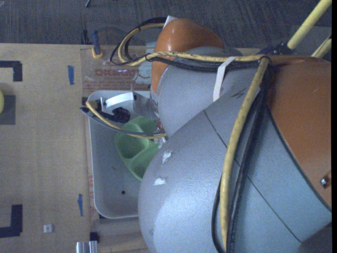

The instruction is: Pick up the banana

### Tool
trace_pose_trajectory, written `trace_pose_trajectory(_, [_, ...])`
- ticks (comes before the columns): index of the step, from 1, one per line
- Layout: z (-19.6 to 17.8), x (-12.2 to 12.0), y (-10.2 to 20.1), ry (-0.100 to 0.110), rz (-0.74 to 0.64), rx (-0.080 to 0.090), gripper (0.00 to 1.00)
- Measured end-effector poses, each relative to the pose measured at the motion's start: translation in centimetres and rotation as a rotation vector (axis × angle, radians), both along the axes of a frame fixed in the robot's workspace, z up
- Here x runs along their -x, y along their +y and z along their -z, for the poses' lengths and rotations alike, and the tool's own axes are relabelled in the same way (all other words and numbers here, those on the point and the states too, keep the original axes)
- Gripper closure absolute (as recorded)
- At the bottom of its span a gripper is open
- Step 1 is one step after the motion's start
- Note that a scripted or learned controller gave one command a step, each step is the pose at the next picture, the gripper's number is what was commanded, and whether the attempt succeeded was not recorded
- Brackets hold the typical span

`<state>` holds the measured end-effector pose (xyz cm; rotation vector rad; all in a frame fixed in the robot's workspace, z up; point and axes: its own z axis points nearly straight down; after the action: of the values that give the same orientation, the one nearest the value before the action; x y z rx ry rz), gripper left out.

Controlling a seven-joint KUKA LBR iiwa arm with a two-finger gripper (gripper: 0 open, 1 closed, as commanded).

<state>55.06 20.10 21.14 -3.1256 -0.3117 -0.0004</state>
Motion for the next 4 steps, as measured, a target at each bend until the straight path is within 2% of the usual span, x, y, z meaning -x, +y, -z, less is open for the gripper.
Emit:
trace_pose_trajectory(1, [10.7,-1.8,2.5,-0.004,-0.071,-0.004,1.00])
trace_pose_trajectory(2, [0.2,6.0,2.4,0.005,-0.217,0.000,1.00])
trace_pose_trajectory(3, [10.1,2.0,2.5,-0.016,-0.014,-0.008,1.00])
trace_pose_trajectory(4, [-8.3,5.7,2.3,-0.001,0.000,0.001,1.00])
